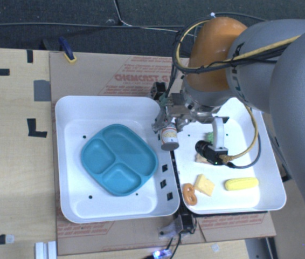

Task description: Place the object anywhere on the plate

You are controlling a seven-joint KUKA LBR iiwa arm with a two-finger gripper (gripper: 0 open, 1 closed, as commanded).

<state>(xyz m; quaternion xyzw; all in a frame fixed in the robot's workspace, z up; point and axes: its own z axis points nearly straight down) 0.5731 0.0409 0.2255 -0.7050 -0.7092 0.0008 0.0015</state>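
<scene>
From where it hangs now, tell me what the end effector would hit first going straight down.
Probably the rim between the two bins; the end effector hangs about over it. Depth is hard to judge from this slanted view.

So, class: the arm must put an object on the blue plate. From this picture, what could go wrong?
1. The gripper hangs over the wall between the bins, so a release here could miss the blue plate.
2. The plate has raised dividers; an object could settle tilted or roll off.
3. The yellow piece, cheese wedge and orange ring lie close together, so one grab might disturb the others.
</scene>
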